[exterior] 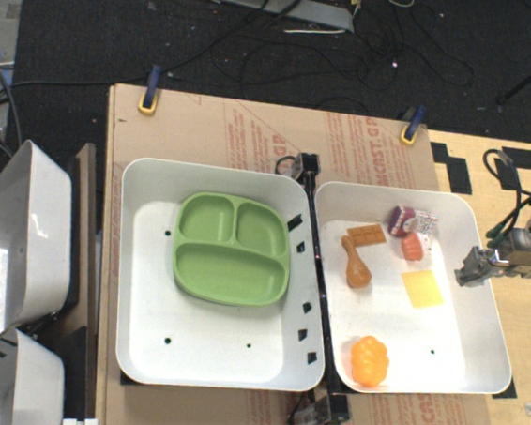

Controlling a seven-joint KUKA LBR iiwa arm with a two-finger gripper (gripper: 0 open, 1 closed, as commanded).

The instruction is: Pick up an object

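Note:
The right bin (476, 361) holds several small items: a brown L-shaped piece (359, 254), a purple and white packet (409, 220), a small red piece (414, 248), a flat yellow square (422, 289) and an orange fruit (370, 360). My gripper (475, 269) hangs at the right rim of this bin, to the right of the yellow square and apart from it. Nothing shows between its fingertips. It looks small and dark from here.
A green divided plate (233, 249) lies in the left bin (139, 335). A black divider strip (310, 278) runs between the bins. White containers (17, 247) stand at the far left. Two yellow clamps (148, 102) hold the cardboard at the back.

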